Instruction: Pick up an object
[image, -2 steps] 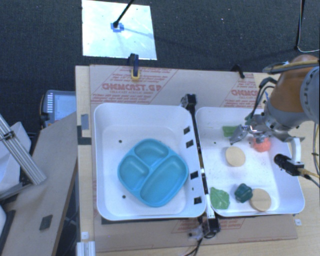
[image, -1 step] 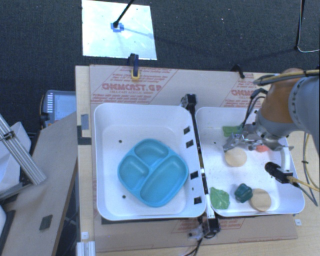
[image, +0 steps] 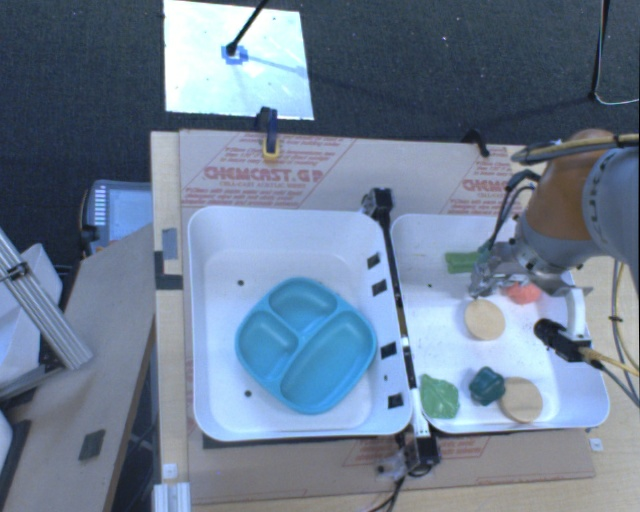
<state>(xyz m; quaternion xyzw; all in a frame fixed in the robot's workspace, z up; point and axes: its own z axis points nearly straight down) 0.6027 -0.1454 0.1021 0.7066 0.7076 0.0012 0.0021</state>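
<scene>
At the near edge of the right bin (image: 590, 405) lie a light green piece (image: 438, 396), a teal block (image: 487, 385) and a tan disc (image: 521, 399). Farther in sits a second tan disc (image: 484, 319). My gripper (image: 484, 280) hangs just beyond it; whether it is spread, I cannot tell. An orange piece (image: 522, 293) lies to its right, a green block (image: 462, 262) at its far left. The left bin (image: 215, 300) holds a blue divided plate (image: 305, 343).

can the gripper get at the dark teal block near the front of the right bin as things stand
Probably yes. The teal block lies uncovered in the right bin, with a green piece and a tan disc close on either side. The gripper hangs above the same bin, nothing between them.
</scene>
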